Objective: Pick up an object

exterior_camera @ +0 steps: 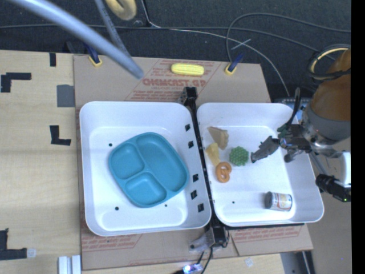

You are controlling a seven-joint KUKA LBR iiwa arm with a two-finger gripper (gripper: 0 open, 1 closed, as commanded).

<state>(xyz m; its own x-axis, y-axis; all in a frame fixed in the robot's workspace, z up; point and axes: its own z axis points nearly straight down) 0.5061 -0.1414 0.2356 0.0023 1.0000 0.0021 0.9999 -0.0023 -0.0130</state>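
In the right bin (296,213) lie a green broccoli piece (239,155), an orange pretzel (223,172), a yellow piece (212,153), a tan wedge (218,136) and a small tin can (278,200) on its side. My gripper (263,149) reaches in from the right, over the bin just to the right of the broccoli. Its dark fingers point left toward the broccoli, and nothing shows between them.
The left bin (94,153) holds a blue divided plate (148,168). A yellow toy (187,69) lies on the cardboard behind the bins. Cables run across the dark area at the back right, and a grey pole (74,21) crosses the upper left.
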